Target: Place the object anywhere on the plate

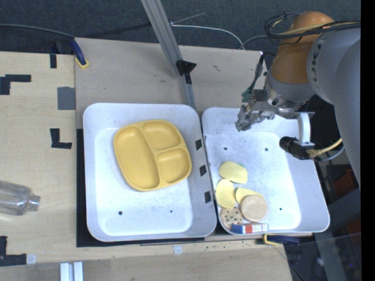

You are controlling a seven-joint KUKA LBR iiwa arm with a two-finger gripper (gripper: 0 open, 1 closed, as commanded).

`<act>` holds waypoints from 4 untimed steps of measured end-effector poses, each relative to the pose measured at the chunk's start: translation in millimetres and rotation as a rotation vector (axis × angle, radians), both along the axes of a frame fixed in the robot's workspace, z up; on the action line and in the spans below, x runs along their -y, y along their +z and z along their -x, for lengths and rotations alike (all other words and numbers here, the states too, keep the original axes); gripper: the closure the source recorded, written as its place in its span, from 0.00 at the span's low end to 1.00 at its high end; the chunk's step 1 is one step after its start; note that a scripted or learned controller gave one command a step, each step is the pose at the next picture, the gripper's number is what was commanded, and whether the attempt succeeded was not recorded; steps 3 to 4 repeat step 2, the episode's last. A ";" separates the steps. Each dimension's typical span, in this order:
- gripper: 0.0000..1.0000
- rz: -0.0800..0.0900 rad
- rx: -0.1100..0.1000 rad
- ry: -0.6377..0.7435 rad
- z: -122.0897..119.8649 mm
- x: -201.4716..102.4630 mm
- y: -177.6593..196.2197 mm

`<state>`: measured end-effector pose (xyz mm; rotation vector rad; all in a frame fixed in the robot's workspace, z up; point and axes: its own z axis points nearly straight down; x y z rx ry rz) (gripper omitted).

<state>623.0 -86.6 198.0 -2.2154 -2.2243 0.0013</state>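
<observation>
The tool [245, 122], grip state unclear, hangs over the right bin [304, 180], apart from the food pieces [237, 192] and yellow plate [152, 154].

Qty per item type:
- White bins: 2, left bin [96, 157] and right bin [304, 198].
- Yellow plate [152, 154]: 1, w/ 3 compartments.
- Yellow chip-shaped pcs: 3, e.g. upper pc [233, 171].
- Round tan cookie [254, 206]: 1.
- Speckled cracker [232, 216]: 1.
- Small red/white/blue packet [249, 229]: 1.
- Clear bottle [16, 198]: 1.
- Robot arm [299, 57]: 1.
- Gripper [246, 120]: 1.
</observation>
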 end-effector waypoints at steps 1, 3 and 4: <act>0.00 0.001 0.000 0.000 0.1 0.2 -0.4; 0.00 -0.001 0.004 0.004 -24.2 -61.1 21.6; 0.00 -0.001 0.004 0.004 -24.2 -61.1 21.6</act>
